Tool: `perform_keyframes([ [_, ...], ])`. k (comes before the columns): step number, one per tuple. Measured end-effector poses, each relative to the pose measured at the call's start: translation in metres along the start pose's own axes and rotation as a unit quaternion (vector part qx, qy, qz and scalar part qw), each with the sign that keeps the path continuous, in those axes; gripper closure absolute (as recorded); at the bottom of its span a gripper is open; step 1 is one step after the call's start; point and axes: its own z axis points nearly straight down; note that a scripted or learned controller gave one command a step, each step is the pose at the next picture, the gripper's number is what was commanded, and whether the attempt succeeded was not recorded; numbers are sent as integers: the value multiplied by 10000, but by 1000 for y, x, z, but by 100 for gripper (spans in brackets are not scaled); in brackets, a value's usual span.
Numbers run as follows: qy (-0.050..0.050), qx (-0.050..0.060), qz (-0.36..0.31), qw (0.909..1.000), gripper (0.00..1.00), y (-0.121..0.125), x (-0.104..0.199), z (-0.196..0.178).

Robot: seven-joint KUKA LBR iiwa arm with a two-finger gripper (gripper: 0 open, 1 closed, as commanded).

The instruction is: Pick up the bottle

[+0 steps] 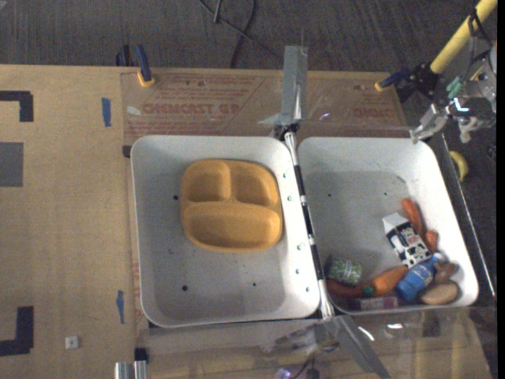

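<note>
The bottle [415, 279] is small and blue with a lighter cap. It lies tilted among a cluster of items in the near right corner of the right bin [355, 180]. A carrot [386, 281] touches it on the left, a brown potato-like piece [440, 293] on the right, and a black-and-white carton [407, 242] lies just behind it. My gripper [443, 115] is partly visible at the upper right, outside the far right corner of the right bin and well away from the bottle.
The left bin [158, 275] holds a yellow-orange divided plate [231, 204]. The cluster also includes a green can [345, 271], an orange stick-shaped item [412, 212] and a dark flat bar [371, 302]. A yellow pole [464, 31] slants at the top right.
</note>
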Motion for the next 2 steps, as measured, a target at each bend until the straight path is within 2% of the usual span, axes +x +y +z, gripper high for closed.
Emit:
perform_keyframes([
  [1, 0, 5, 367, 9993, 0, -79, -11, 53],
  [2, 3, 4, 263, 9997, 0, -163, -6, 67],
])
